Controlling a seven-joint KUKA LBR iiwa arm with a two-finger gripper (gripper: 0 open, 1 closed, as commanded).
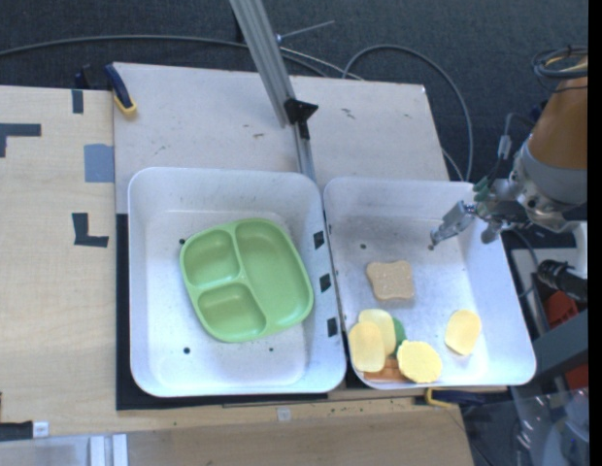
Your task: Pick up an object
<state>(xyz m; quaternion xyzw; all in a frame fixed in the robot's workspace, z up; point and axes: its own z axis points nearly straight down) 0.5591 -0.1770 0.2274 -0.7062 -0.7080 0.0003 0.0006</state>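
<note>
1. Surface (49, 289): pale wood-look top; it carries two shallow white bins side by side. All places below are given relative to the right bin.
2. Left bin (146, 260): touching the right bin along their shared middle wall. It holds a green divided tray (246, 280) with three compartments, lying flat and turned at a slant.
3. Right bin (495, 309): white floor with dark speckling, heaviest toward its far left part.
4. Arm (558, 144): grey with an orange band, standing over the right bin's far right rim, entering from the right.
5. Tool (447, 229): over the far right part of the right bin's floor, pointing down and to the left. Whether it is open or closed: cannot tell, too small and blurred. Nothing visible in it.
6. Tan bread-like slice (390, 281): flat on the floor at about the middle of the right bin, apart from the tool.
7. Cluster in the right bin's near left corner: a yellow piece (367, 343), a second yellow piece (418, 361) beside it toward the near wall, and a bit of green (398, 330) showing between them. They overlap; exact contact unclear.
8. Lone yellow piece (463, 332): near right part of the right bin's floor, apart from the cluster.
</note>
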